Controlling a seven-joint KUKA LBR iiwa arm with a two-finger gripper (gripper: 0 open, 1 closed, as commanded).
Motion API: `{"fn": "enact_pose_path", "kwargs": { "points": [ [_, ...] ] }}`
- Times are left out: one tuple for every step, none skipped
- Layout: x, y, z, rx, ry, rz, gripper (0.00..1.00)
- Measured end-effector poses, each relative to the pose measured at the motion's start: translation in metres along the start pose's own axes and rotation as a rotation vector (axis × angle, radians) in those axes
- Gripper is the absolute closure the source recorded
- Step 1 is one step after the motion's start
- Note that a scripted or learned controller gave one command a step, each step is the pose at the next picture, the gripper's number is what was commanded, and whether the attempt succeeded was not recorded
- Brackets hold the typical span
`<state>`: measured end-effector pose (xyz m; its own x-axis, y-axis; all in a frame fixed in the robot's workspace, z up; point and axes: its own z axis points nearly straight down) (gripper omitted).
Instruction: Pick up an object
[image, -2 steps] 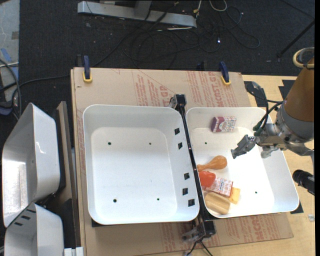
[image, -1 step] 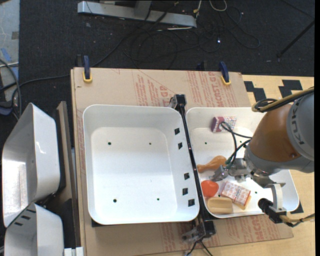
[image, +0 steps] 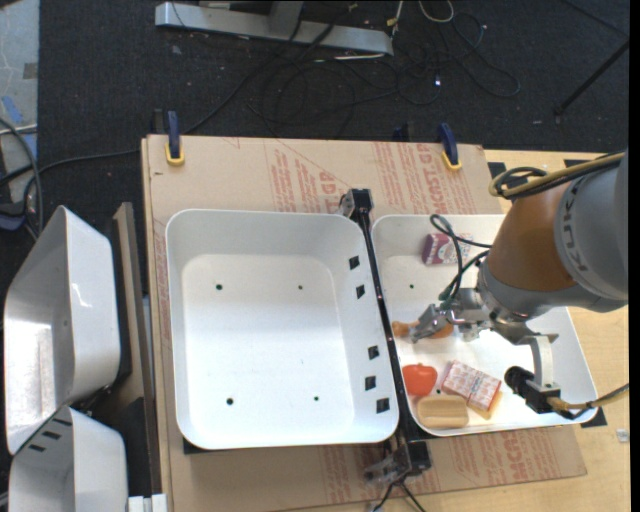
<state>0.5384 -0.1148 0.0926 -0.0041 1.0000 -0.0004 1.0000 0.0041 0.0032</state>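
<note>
Jaws are sitting a bit apart as far as I can make out, with nothing between them, so the gripper (image: 432, 326) isn't holding anything. It's hanging low in the right bin (image: 400, 240), just right of a small orange bit (image: 401, 328). Nearer are a red thing (image: 420, 379), a tan block (image: 442, 411) and a pink-and-white box (image: 471, 384); a purple packet (image: 436, 249) is lying at the far side. I'd say the pick is barely starting: closing and lifting are both still ahead.
</note>
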Motion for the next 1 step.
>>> {"fn": "enact_pose_path", "kwargs": {
  "points": [
    [-0.049, 0.0794, -0.0154, -0.006, -0.004, 0.001, 0.0]
  ]
}}
